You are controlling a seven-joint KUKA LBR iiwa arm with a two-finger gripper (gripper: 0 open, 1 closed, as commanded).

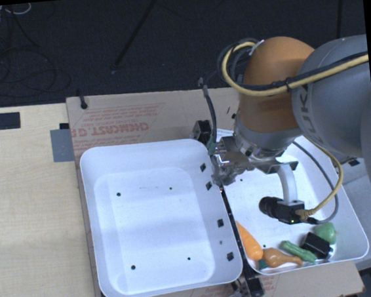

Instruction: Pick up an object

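Note:
The grey arm with its orange band [277, 82] hangs over the right bin [356, 238]. Its gripper [223, 171] is low at that bin's left wall, near the divide between the two bins. Toys lie in the right bin's near corner: an orange carrot [248, 240], a tan-orange piece [277, 257], a green stick-like piece [298, 251], a black block [316, 244] and a rounded green piece [325, 232]. The gripper is well behind these toys, apart from them. I see nothing held.
The left bin [91, 187] lies beside the right one. A black unit with a small green light [279, 208] and a yellow cable [329, 195] hang from the arm over the right bin. Cardboard [136, 120] lies under both bins.

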